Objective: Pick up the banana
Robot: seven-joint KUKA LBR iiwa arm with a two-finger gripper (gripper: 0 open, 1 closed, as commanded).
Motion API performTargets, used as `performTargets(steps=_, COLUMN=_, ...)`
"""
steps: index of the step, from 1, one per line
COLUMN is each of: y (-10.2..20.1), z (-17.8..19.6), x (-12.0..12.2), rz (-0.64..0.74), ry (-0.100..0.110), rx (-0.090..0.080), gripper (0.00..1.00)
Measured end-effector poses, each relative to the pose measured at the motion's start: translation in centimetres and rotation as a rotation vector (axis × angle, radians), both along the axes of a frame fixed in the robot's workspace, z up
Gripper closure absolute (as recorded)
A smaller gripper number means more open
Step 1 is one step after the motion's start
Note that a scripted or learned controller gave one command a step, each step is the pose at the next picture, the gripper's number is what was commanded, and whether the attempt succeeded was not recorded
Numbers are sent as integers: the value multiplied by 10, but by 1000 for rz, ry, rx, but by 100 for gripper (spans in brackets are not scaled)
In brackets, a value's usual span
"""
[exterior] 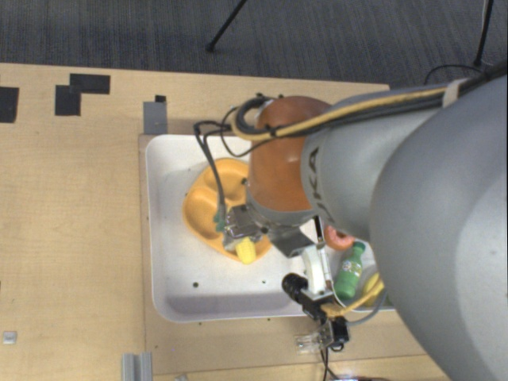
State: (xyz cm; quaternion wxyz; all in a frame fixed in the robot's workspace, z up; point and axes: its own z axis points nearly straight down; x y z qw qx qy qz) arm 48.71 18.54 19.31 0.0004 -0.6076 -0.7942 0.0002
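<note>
arm [413, 213] hiding right bin, jaws obscured

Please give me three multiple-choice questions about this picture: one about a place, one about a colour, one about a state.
1. Where is the gripper?
A. over the white bin
B. over the carpet
C. over the bare bench

2. What colour is the bottle at the bin's right?
A. blue
B. green
C. black

3. How does the bottle lie?
A. partly hidden by the arm
B. in full view
C. on the carpet

Answers: 1 A, it hangs over the yellow bowl in the bin. 2 B, its body is green. 3 A, the grey arm covers its side.
</note>
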Motion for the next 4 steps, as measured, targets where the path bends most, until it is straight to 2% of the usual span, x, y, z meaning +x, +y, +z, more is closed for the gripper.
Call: performTargets(steps=4, y=3, z=34, x=4, rz=38, ry=4, rx=-3, gripper=100)
